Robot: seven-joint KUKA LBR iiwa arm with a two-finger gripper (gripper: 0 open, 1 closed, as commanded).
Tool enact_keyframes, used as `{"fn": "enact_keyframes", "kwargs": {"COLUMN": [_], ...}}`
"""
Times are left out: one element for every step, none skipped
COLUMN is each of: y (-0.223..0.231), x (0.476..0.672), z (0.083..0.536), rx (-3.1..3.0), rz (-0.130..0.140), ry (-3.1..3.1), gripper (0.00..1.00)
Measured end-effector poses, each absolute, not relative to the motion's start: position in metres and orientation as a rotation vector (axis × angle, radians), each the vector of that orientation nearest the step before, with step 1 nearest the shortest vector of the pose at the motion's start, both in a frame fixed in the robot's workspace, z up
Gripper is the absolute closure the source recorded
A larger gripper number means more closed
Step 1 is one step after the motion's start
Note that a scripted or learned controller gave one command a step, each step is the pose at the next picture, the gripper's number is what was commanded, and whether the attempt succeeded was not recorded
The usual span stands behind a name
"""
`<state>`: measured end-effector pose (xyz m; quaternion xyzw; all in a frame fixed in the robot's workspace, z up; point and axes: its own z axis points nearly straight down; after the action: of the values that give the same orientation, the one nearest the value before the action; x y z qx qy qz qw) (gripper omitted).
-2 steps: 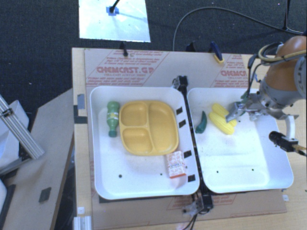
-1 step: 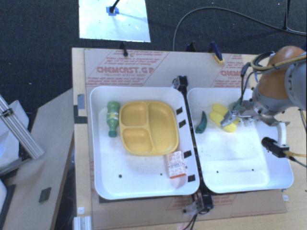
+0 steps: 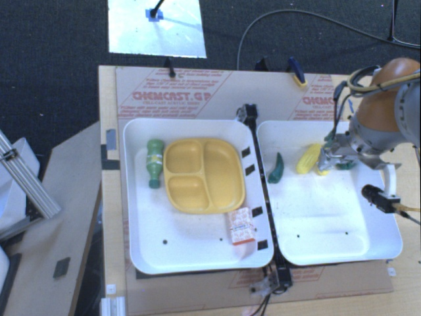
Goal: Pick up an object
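- Hovering, my pincer sat touching the corn cob; whether it was open or closed, I could not tell
- It looked light, stiff, slippery; best gripped mid-length

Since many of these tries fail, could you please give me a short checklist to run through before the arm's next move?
1. End effector above the right bin: ok.
2. Target close by: ok, the yellow corn lies just beside it.
3. Corn held: cannot tell.
4. Green pepper apart from the corn: ok.
5. Left bin items, namely the yellow tray, green bottle and packet, out of the way: ok.
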<state>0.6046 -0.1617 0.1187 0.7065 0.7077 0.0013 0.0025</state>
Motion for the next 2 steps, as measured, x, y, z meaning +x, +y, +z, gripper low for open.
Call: {"fn": "enact_keyframes", "kwargs": {"y": [-0.162,-0.172], "x": [0.606,0.605], "z": [0.162,0.215], "rx": [2.214,2.215], "rz": [0.004,0.005], "ry": [2.223,2.219], "gripper": [1.00,1.00]}}
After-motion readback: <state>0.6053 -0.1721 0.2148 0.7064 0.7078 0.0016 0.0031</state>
